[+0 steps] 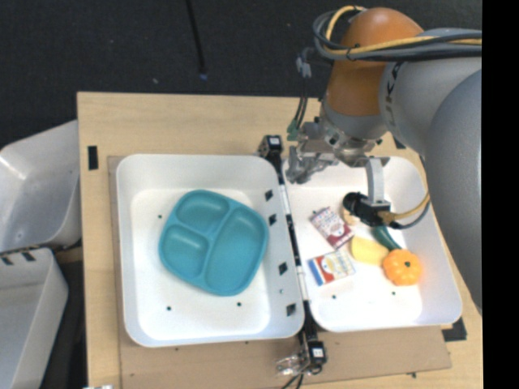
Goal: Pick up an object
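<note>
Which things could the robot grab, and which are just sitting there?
Job, likely: gripper, upper packet, lower packet, yellow piece, orange toy, all at the right bin.
Lying about: blue plate, in the left bin.

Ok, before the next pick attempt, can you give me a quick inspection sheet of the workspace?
Surface: wooden bench bears a left bin and a right bin, side by side.
Job's things: teal divided plate in the left bin. In the right bin: pink packet, small red and blue box, yellow fruit, orange fruit, green piece.
Clutter: nothing seen.
Grippers: gripper over the right bin's top left corner, apart from the items; nothing seen held.
Cables: yellow and grey cables loop over the arm's orange band.
Surroundings: white tubs left of the bench; dark floor.
</note>
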`<state>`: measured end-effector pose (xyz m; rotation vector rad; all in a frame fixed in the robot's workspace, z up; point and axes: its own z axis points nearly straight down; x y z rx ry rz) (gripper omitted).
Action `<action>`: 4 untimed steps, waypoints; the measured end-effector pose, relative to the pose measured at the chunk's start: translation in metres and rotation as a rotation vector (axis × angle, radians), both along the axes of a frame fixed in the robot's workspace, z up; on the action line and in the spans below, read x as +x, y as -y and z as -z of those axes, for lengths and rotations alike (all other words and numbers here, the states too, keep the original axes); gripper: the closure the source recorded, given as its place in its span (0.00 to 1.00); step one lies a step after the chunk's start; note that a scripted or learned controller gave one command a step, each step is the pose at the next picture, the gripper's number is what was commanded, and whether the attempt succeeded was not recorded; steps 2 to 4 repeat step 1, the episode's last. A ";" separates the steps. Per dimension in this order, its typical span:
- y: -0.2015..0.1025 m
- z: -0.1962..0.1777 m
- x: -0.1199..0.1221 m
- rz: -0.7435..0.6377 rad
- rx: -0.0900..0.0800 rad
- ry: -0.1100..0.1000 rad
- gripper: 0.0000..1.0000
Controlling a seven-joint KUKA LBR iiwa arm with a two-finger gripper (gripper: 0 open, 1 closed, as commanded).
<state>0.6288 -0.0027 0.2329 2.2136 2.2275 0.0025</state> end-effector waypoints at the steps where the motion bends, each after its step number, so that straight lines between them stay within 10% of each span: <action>1: -0.048 0.003 0.002 0.001 -0.001 0.001 1.00; 4: -0.048 0.003 0.002 0.001 -0.001 0.001 1.00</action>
